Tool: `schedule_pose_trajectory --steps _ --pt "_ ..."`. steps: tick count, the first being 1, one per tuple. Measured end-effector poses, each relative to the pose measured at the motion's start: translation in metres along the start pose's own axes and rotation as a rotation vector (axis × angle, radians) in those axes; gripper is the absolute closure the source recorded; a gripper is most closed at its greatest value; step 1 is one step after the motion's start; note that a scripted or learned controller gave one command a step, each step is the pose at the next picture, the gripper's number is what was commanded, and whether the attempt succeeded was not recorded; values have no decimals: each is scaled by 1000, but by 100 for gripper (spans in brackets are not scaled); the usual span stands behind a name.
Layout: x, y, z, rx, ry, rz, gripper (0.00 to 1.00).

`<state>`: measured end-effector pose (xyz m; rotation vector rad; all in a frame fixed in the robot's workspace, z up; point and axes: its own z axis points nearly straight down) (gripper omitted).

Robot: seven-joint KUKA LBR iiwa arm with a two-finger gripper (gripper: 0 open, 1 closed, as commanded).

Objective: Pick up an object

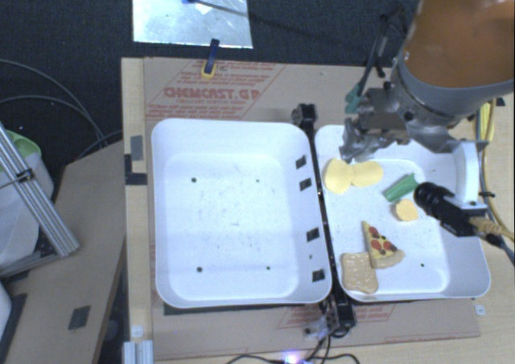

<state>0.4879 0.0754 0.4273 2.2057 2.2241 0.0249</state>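
My gripper [354, 149] hangs low over the right bin [463, 274], at its 11 o'clock corner, just above the pale yellow chips [352, 175]; can't tell if anything's grasped. From the chips: green block [399, 188] at 3 o'clock, yellow chunk [407, 211] at 4, pizza slice [380, 246] at 5, cracker [358, 271] at 6. Left bin [233, 209] sits at 9 o'clock, touching the right one.
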Motion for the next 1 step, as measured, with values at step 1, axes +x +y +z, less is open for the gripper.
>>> schedule_pose_trajectory --steps 1 --pt "-1 0 -4 10 -4 -2 100"
